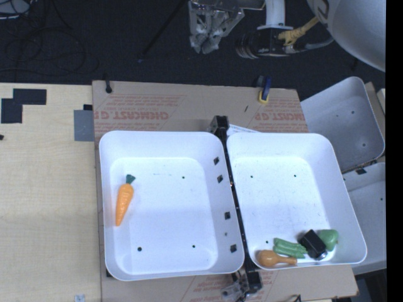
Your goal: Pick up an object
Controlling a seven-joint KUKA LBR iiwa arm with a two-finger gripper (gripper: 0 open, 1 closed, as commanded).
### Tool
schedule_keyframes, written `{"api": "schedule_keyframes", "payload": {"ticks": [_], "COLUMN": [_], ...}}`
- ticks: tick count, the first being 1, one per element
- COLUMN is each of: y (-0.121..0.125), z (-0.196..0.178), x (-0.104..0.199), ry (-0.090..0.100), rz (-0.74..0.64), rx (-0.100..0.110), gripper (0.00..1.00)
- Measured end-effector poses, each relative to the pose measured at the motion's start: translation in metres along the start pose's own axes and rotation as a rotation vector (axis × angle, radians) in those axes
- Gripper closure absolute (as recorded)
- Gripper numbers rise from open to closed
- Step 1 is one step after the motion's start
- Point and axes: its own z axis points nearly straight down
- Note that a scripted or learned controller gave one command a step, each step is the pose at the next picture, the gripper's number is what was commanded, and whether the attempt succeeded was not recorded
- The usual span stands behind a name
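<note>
Overhead, w/ a slight slant: two shallow white bins sit side by side on a cardboard sheet laid over a pale wood worktop. The left bin holds one toy carrot, orange w/ a green top, lying near the bin's left wall, green end pointing to the far side. The right bin holds a small cluster in its near right corner: an orange-tan pear-shaped toy nearest the front wall, a green pod-like veg just beside it, a black block tilted against that, and a rounder green item at the far right of the group. The pieces look to be touching or overlapping; exact contact is hard to tell.

The tool hangs at the far edge of the scene, above the dark floor beyond the worktop, well apart from both bins. Its metal fingers point down, a little spread, w/ nothing between them. Grey arm body fills the far right corner. A small blue-and-yellow clip sits on the cardboard's far edge.
</note>
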Motion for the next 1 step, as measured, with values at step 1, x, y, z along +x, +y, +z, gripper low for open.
{"api": "schedule_keyframes", "payload": {"ticks": [1], "y": [-0.0001], "z": [0.0056], "x": [0.0563], "ry": [-0.001], "rz": [-0.006], "rx": [0.006], "gripper": [1.0]}}
